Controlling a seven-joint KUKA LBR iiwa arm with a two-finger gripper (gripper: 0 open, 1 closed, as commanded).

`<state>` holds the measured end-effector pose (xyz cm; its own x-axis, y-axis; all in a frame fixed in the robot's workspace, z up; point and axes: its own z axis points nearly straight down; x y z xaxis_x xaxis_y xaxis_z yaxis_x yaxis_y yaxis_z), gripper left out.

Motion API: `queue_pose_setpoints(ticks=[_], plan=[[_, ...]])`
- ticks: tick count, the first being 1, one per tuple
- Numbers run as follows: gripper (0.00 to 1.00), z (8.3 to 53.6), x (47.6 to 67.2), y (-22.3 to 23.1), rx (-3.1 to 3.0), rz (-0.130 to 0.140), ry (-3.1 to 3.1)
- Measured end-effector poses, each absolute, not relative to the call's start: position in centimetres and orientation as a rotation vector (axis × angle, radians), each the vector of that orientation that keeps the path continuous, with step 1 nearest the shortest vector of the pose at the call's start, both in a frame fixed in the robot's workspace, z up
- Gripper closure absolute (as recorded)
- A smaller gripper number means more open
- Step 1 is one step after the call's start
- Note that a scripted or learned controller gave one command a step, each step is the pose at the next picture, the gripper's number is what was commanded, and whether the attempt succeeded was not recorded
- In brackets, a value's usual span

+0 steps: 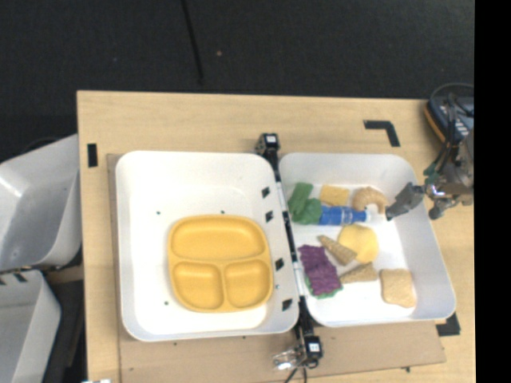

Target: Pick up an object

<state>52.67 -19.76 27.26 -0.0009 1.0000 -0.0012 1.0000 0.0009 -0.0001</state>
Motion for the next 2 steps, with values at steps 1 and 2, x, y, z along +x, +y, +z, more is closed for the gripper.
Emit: queue_pose_setpoints(ticks=[1,2], plan=[[0.00,17.7,48.7,-11.4,2.222,-0.006,2.238],[0.00,9.6,48.8,-9.5,2.225,-0.004,2.223]])
